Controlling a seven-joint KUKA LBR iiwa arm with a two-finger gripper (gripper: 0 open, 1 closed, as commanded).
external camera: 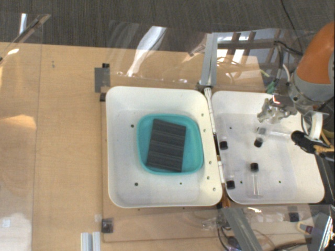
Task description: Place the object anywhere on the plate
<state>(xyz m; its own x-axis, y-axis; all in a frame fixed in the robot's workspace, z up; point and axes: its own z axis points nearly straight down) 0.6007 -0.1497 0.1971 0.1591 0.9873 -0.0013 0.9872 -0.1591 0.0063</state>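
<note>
While the dark ridged block lies flat on the teal plate inside the left bin, the gripper hangs over the right bin, far side, with white floor showing around the plate.

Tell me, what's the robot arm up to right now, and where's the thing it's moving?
End effector over right bin. Dark ridged block lies flat on teal plate, left bin. Nothing in the way.

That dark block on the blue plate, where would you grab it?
The dark ribbed block lies flat on the teal plate. I'd probably come straight down from above and pinch its two long edges, since that is the narrower span and both edges sit uncovered.
</note>
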